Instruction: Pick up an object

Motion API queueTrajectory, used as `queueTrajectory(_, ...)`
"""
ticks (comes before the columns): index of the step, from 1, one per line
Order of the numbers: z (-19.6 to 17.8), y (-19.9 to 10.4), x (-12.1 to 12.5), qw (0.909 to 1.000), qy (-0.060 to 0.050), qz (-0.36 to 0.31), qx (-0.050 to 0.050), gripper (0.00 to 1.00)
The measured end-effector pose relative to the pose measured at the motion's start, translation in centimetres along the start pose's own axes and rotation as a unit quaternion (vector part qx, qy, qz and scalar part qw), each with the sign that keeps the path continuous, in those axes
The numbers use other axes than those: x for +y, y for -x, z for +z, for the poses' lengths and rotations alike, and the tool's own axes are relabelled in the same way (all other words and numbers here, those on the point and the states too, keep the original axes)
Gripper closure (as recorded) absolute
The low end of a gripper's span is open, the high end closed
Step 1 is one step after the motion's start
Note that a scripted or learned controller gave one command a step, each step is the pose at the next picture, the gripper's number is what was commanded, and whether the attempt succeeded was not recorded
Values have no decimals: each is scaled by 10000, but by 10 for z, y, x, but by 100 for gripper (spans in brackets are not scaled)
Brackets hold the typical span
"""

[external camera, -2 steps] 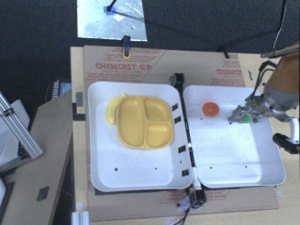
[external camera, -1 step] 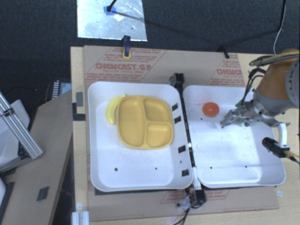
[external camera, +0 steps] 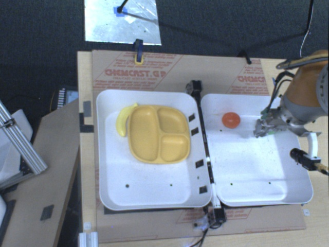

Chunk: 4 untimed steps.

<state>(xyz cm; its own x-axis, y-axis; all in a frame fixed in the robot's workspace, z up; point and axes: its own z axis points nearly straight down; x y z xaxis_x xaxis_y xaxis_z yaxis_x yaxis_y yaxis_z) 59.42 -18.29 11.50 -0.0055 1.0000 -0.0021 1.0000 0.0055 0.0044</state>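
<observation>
A small orange ball (external camera: 231, 119) lies in the right bin (external camera: 257, 189), near its far edge and toward the divider between the two bins. Just to its right, apart from it, the gripper (external camera: 260, 129) hangs low over the same bin with nothing visibly between its fingers; whether it is open or closed cannot be told. The left bin (external camera: 128, 189) holds a yellow divided plate (external camera: 157, 134), with a banana (external camera: 122, 120) tucked against the plate's left rim.

The arm (external camera: 308, 94) is grey with an orange band, thin dark cables looping beside its pale metallic tool (external camera: 264, 126).
</observation>
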Motion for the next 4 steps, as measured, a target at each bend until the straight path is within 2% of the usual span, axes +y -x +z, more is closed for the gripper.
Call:
queueTrajectory(2,-109,-11,19,10000,17,-7,1,100)
queueTrajectory(3,-164,-11,21,10000,17,-5,-1,100)
queueTrajectory(4,-148,-58,1,10000,-27,-17,18,100)
